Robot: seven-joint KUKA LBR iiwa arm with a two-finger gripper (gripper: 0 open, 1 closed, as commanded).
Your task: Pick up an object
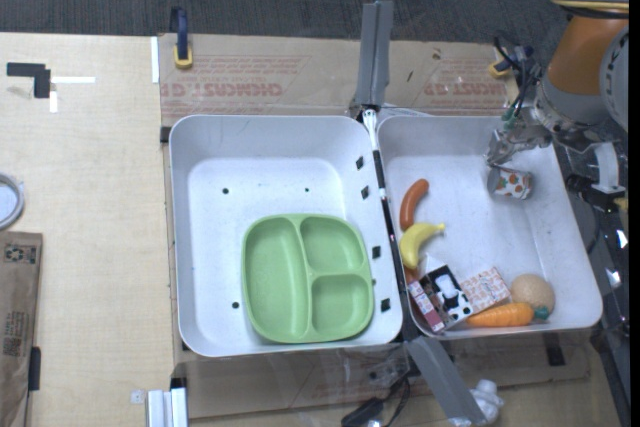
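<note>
Camera view: the pincer (508,147) hangs near the right white bin's (560,235) far right corner, just above a small white cup with orange spots (511,183); how far it is open I cannot tell. Bare floor lies mid-bin. A red sausage (413,202) and yellow banana (420,240) hug the left wall; an orange carrot (500,315), tan egg (532,292) and printed cartons (450,293), their print unreadable, crowd the near edge. The left white bin (200,215) holds a green divided plate (308,277).

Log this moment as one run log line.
phase: reaching | gripper: over small patterned cup, right bin, grasp unconfirmed | same bin: sausage, banana, carrot | left bin: green divided plate
</note>
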